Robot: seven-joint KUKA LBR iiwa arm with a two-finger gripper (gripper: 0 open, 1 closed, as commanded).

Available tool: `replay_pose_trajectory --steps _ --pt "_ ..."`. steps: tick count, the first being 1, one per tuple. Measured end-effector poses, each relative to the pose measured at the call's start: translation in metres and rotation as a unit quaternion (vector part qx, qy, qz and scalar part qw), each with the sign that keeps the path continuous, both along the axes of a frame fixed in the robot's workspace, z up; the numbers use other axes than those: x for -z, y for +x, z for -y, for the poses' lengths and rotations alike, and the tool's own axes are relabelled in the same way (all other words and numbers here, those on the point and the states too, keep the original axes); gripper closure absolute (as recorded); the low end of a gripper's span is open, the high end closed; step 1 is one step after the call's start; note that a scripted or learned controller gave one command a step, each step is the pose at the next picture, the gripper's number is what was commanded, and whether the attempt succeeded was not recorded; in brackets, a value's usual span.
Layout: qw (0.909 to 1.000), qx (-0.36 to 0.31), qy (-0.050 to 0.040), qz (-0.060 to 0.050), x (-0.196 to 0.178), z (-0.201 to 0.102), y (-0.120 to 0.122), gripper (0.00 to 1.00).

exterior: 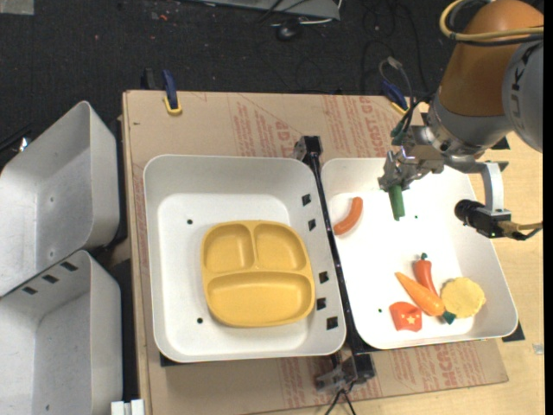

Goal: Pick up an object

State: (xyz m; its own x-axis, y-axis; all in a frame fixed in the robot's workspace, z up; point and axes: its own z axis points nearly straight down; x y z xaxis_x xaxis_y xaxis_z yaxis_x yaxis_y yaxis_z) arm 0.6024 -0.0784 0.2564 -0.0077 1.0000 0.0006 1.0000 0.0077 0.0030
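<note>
My gripper (pixel 396 187) hangs over the back of the right bin (pixel 484 258), shut on a small dark green stick-shaped piece (pixel 397 206) that points down from between its fingers. An orange-red sausage (pixel 347 216) lies just left of it on the bin floor. Near the bin's front right lie a carrot (pixel 418 293), a red chilli (pixel 422 271), a red pepper piece (pixel 406 316) and a yellow round piece (pixel 464 296).
The left bin (pixel 173 232) holds a yellow divided plate (pixel 257 273). A black divider with clips (pixel 321 232) runs between the two bins. Grey containers (pixel 52 232) stand off the bench at far left.
</note>
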Motion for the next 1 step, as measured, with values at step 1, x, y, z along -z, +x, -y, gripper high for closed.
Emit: replay_pose_trajectory --steps 1 --pt "1.0 0.0 0.0001 -0.002 0.0136 -0.0461 0.0061 1.0"
